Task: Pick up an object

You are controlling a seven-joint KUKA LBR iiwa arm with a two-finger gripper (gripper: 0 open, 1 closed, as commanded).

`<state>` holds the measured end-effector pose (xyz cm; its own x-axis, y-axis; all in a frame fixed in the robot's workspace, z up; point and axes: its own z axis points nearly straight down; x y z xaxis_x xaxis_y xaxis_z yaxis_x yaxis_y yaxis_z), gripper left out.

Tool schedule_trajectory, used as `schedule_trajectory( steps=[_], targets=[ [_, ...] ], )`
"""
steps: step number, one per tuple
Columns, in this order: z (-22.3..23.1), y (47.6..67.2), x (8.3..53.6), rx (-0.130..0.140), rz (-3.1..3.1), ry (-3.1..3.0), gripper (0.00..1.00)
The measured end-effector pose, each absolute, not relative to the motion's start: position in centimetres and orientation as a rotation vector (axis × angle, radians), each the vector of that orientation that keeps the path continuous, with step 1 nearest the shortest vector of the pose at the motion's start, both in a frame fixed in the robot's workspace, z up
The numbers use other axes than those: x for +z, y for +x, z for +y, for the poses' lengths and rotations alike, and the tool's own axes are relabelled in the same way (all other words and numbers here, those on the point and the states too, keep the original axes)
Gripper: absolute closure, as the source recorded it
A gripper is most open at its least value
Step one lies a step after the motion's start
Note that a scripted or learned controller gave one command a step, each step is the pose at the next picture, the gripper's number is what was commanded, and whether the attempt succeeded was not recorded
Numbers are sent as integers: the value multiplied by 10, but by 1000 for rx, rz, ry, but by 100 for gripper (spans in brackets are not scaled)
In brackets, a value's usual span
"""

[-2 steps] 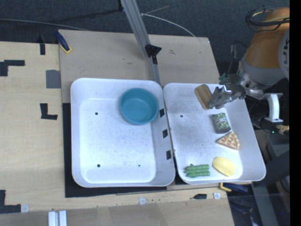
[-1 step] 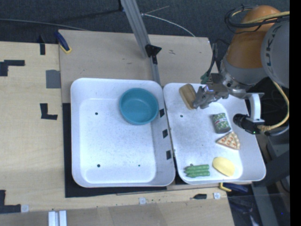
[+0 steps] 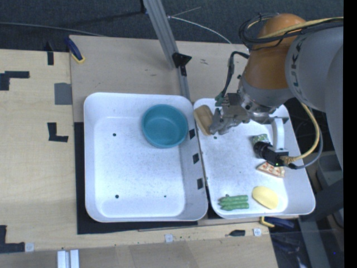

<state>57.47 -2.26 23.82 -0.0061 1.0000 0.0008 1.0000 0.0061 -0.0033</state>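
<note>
Standing on the bench [image 3: 128,66]: two shallow white bins side by side, seen from above at a slant

Left bin [image 3: 134,177]: one blue bowl [image 3: 164,125], upright, in the far right part of the bin, near the wall it shares with its neighbour.

Right bin [image 3: 234,166]: five items.
- Tan object [image 3: 203,119], rounded, in the far left corner against the bin wall; it sits just beside the gripper on that view's left.
- Green bundle [image 3: 233,202], long pods or beans, lying flat near the front edge.
- Yellow object [image 3: 265,197], oval, lemon-like, just right of the green bundle and apart from it.
- Wedge-shaped slice [image 3: 271,170], pale with a reddish edge, near the right wall.
- Small green patterned piece [image 3: 259,139], further back from the slice; too small to identify.

Arm [image 3: 279,54]: grey with an orange band, reaching in from the right over the right bin.

Gripper [image 3: 218,126]: low over the far left part of the right bin, close to the tan object; whether it is open or closed, or has hold of anything, cannot be told from this angle
</note>
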Motion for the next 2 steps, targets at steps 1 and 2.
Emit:
schedule_trajectory(
  steps=[1, 2],
  targets=[
    [32, 555, 229, 4, -2225, -2211, 100],
    [91, 540, 236, 1, -2228, -2209, 100]
  ],
)
